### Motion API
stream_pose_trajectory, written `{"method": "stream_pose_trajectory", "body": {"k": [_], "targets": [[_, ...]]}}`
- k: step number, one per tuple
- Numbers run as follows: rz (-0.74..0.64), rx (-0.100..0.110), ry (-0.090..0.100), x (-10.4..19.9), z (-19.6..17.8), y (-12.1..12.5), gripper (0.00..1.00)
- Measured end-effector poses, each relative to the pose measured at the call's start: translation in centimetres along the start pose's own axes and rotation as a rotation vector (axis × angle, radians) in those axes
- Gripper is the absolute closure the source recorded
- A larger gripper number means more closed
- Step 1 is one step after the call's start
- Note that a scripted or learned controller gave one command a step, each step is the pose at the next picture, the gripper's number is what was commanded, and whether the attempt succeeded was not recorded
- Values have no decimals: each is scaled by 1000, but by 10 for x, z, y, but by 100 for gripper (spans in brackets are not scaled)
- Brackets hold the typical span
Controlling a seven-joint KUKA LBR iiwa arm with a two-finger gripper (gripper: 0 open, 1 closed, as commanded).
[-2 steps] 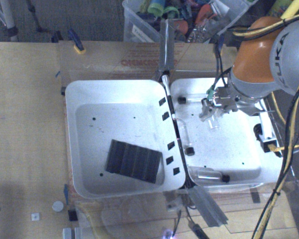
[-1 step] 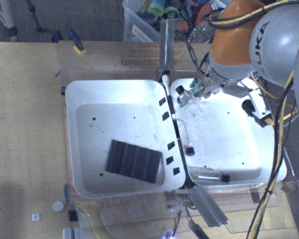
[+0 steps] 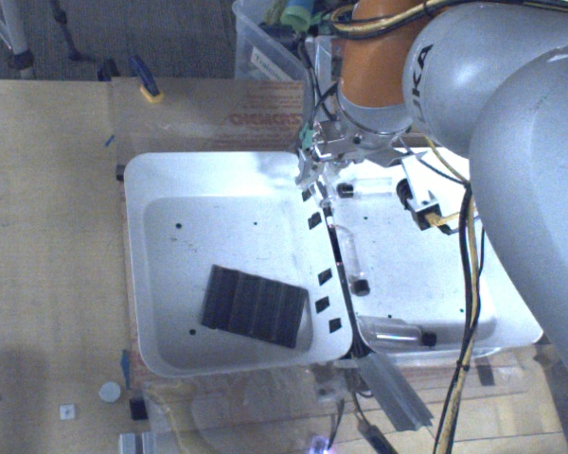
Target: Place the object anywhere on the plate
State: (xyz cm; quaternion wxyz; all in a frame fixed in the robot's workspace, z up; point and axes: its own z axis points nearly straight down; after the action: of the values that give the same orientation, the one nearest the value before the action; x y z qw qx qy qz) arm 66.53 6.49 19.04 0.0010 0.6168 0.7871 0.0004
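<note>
1. The arm comes in from the right of the camera view as a bulky, smooth grey casing with rounded joints. A glossy orange band wraps it above the wrist.

2. The gripper hangs below the band, at the far end of the seam where the two bins meet. It is a small cluster of metal parts, and its tip is too small and cluttered to make out. Whether the jaws are spread or pressed together cannot be told, and nothing can be seen between them.

3. The left bin is a shallow white tray with rounded corners and sloping walls. Its floor is matte and dotted with a few small dark specks.

4. A dark, flat, rectangular slab lies on the floor of the left bin, toward its near right corner. Its surface is ribbed with parallel lines, and it sits slightly skewed to the bin's walls. It is well apart from the gripper.

5. The right bin is also white and shallow, and the arm partly covers it. No plate can be picked out with certainty in either bin.

6. Small black square markers run along the seam between the bins.

7. Black and yellow cables trail down beside the arm, across the right bin.

8. The bench is pale, light-brown board. Behind the bins sits a clear plastic tub holding colourful items.
</note>
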Motion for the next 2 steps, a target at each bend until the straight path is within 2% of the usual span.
{"method": "stream_pose_trajectory", "body": {"k": [2], "targets": [[437, 0, 0, 133, -106, 34, 100]]}}
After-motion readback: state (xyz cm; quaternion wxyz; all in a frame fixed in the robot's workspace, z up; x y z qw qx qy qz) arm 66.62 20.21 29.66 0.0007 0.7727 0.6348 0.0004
